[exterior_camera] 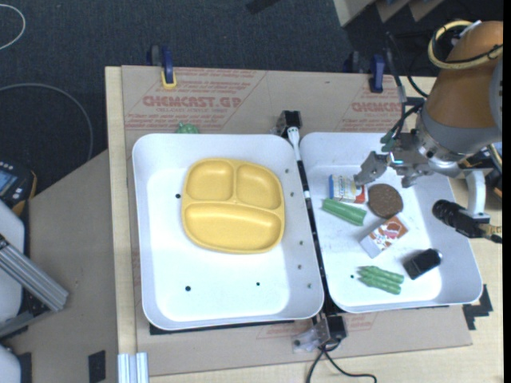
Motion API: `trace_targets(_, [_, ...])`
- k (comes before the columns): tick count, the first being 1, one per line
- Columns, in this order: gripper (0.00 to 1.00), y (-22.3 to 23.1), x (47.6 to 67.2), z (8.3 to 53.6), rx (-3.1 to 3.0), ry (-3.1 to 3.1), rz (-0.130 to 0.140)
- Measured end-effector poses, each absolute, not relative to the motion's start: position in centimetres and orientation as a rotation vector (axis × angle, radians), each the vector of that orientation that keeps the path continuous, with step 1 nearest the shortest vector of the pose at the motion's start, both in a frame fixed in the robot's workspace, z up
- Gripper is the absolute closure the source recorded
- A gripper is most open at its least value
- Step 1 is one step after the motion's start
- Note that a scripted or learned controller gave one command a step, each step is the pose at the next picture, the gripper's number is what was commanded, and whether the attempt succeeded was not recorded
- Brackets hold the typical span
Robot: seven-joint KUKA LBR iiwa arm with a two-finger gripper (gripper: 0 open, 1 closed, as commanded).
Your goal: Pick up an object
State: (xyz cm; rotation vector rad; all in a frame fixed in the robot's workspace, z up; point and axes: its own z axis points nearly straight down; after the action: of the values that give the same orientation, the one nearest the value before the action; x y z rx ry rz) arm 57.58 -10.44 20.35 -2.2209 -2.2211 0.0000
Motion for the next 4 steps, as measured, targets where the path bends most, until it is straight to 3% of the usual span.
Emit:
trace_targets(1, [1.00, -10.4, 57.7, 21.4, -2.222, -2.224, -0.003])
trace_targets(2, [1.00, -5.2, 53.2, 24.8, -2.214, -2.224, 0.000])
trace_targets(3, [1.00, 3.8, 49.1, 30.5, -2.214, -2.230, -0.005])
trace_targets(4, [1.00, 8.2, 47.9, 35.5, -2.217, -2.229, -0.007])
